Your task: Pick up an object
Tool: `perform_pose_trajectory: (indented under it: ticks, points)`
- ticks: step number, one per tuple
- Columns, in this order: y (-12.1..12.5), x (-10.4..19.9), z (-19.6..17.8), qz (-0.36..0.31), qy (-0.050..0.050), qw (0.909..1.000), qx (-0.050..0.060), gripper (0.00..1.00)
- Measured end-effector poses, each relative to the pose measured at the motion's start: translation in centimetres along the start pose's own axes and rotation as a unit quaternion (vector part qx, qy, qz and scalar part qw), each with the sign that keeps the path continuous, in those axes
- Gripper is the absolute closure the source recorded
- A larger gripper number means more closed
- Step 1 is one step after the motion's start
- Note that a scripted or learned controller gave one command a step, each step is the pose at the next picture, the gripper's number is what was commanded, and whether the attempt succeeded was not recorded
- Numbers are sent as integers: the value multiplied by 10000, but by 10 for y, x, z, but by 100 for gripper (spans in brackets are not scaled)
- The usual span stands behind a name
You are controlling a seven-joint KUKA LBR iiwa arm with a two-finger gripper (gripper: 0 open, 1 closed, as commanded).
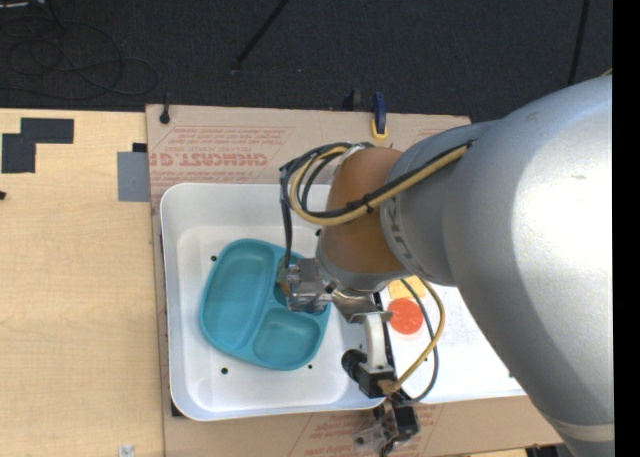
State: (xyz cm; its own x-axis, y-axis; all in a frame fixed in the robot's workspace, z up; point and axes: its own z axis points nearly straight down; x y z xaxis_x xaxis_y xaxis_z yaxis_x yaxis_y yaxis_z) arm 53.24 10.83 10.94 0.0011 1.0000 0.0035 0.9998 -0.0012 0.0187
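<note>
One camera view looks down at a slant on the bench (70,275), pale wood, with a sheet of brown cardboard (230,150) under the bins. A white bin (190,215) sits in the lower middle of the frame, and in its left half lies a teal divided dish (240,295), tilted so that its long side runs from upper left to lower right; its compartments show as shallow hollows with a ridge between them. The grey arm (540,245) fills the right side of the frame and reaches toward the centre, its orange band (360,215) just above the wrist, with yellow and black cables (320,185) looping over it. The end effector (298,290) sits low over the right edge of the teal divided dish, at or against its rim near the dividing ridge; whether it is released or clenched I cannot tell, since the wrist covers it from above. Just right of the wrist, partly hidden behind the arm, an orange round object (407,317) lies on the white floor. Above the bench, the upper part of the frame shows dark carpet (300,25) with loose black cables.
</note>
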Motion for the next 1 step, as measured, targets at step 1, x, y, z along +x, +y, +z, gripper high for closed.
perform_pose_trajectory:
  ticks: [1]
  points:
    - [22, 39, -44, -22, -6, 10000, 82, 100]
